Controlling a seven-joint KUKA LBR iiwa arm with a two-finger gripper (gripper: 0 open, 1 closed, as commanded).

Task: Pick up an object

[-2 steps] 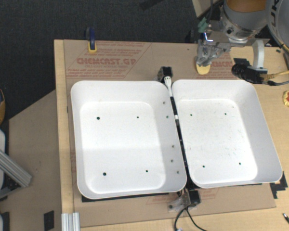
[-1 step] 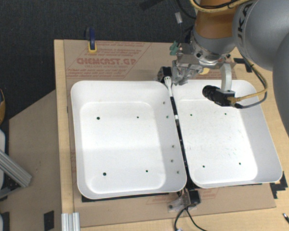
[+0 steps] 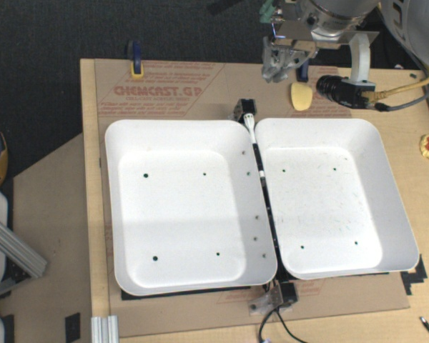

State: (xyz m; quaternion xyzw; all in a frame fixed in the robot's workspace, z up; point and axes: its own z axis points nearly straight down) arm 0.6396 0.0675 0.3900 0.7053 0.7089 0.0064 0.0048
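A small pale yellow object (image 3: 301, 96) shows just beyond the far rim of the right bin (image 3: 386, 191), directly under the lower end of my gripper (image 3: 286, 68). The gripper hangs high over the bench's far edge, above the gap between the two bins. Its lower end meets the yellow object's top edge. I cannot make out whether the object is gripped or lies on the board behind the bin. The left bin (image 3: 121, 191) and the right bin show bare white floors with a few small dark dots.
The bins rest on a brown cardboard sheet (image 3: 171, 88) with red lettering. A blue and yellow clamp (image 3: 136, 58) stands at its far left edge. A black clip (image 3: 244, 109) joins the bins at the far seam, another clip (image 3: 284, 292) at the near seam.
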